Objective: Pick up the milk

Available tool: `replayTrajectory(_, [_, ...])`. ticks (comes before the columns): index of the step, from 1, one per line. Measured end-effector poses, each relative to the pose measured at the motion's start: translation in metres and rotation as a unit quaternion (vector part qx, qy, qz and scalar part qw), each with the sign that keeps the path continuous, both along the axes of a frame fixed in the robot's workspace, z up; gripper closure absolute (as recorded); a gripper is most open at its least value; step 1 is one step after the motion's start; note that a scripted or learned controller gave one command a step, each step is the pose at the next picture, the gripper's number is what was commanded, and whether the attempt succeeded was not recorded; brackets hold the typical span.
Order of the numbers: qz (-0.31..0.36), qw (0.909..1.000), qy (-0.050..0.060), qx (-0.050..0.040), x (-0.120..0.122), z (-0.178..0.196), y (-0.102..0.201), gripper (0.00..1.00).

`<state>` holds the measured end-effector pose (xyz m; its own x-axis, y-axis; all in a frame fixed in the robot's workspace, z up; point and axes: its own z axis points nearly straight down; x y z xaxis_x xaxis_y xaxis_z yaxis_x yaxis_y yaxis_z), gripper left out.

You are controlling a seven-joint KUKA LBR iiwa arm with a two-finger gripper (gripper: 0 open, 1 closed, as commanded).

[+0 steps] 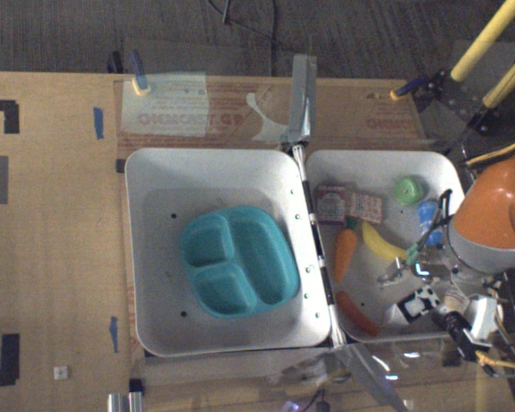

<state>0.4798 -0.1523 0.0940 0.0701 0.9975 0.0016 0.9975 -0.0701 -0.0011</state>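
The milk (421, 301) looks like a small black-and-white patterned carton, lying near the front right corner of the right bin (326, 168). My gripper (414, 263) hangs over the right part of that bin, just behind the carton and right of a banana (380, 242). The grey arm with its orange band (496, 206) reaches in from the right and covers the bin's right wall. Nothing I can see is held in the gripper.
The right bin also holds a carrot (345, 254), a red pepper (358, 312), a green apple (408, 189), a blue item (427, 214) and two pinkish packets (330, 202). A teal divided plate (239, 262) lies in the left bin (154, 178). Cables and parts crowd the front right.
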Motion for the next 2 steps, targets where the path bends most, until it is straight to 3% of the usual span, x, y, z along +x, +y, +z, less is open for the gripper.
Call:
replayTrajectory(1, [0.023, 0.9997, -0.001, -0.0014, 0.0, 0.138, -0.033, 0.0])
replayTrajectory(2, [-0.009, 1.0, 0.0, -0.0006, -0.001, 0.039, -0.043, 0.0])
